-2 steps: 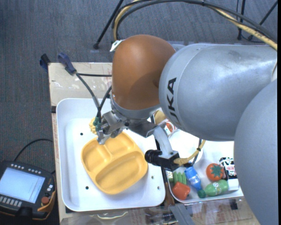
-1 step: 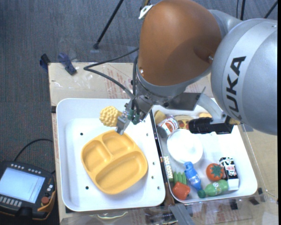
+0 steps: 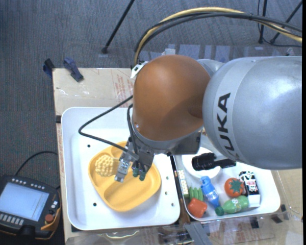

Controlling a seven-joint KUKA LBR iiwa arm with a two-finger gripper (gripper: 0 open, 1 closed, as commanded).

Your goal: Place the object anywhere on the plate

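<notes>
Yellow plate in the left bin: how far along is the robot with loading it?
Done, it seems: a knobbly yellow toy lies on the yellow plate. In hand: the gripper hovers over the plate beside the toy, nothing visibly held. Left: probably just backing away.

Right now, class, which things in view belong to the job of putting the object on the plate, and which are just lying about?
Job: yellow plate in the left bin; knobbly yellow toy lying on it; gripper above the plate.
Lying about, in the right bin: blue bottle; red tomato; black-and-white carton; green toy; red-orange toy.
</notes>
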